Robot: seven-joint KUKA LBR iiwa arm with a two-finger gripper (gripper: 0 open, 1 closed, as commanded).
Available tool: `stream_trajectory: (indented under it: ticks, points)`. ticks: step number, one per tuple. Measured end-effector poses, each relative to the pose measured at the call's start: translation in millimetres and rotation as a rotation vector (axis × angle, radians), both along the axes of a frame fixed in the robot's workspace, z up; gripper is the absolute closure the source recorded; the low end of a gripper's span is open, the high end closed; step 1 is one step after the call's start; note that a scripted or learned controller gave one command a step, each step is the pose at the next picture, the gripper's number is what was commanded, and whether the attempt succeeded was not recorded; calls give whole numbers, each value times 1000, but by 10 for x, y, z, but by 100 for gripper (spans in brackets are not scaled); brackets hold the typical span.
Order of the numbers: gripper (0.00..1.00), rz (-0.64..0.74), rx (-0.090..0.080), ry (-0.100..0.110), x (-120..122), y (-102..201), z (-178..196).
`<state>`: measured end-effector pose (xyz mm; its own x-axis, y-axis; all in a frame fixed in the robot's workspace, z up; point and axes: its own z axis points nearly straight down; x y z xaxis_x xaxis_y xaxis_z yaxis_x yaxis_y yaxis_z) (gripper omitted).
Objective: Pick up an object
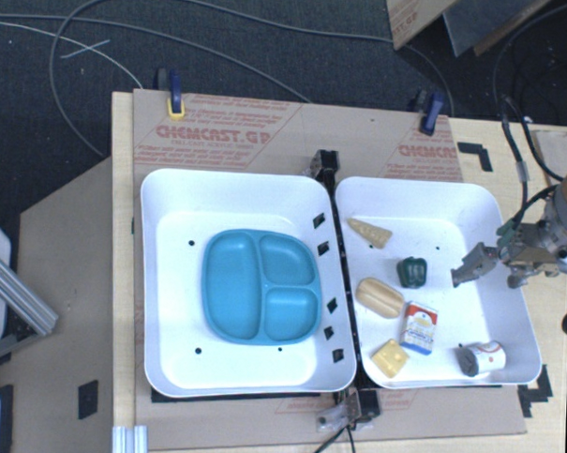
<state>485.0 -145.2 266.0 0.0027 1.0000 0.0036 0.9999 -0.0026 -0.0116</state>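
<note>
Apparently open and empty, claw (477,265) above right bin (453,202), near green pepper (413,271).

A light wooden bench (269,126), printed with red lettering along its far edge, carries two shallow white bins side by side. The left bin (169,272) and the right bin (504,324) touch along the middle. Blue clamps (176,92) grip the bench's far edge near each corner.
</note>
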Motion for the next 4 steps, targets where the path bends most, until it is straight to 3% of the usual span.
stream_trajectory:
  ticks: [1,4]
  points:
    - [0,3,-2,-10,20,2,48]
    - [0,2,0,-3,108,-43,-1620]
